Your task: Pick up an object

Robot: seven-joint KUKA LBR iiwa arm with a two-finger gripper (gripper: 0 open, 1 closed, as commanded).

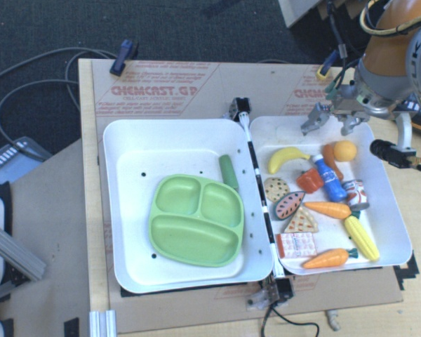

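Toys for the pick sit heaped in the right bin [400, 220]: banana [286, 157], orange [344, 150], blue bottle [330, 178], red cup [310, 181], two carrots [328, 208] [325, 259], corn [361, 237], watermelon slice [290, 205], cookie [275, 187], a small can [356, 194], a red-and-white pack [296, 245]. Most touch or overlap, so clean grasp candidates are on the fringes; the banana lies fairly clear at the upper left of the pile. Left bin [126, 146] holds a green tray [196, 220] and a green stick [229, 172] by the divider, both apart from the clutter. Gripper [331, 123] hangs over the right bin's top edge, above the toys, fingers spread, nothing between them. My read: it's staged high to clear the bin wall before a descent; no object picked yet. Nearest targets below it are orange and banana. Orange is round and may roll off the fingers.
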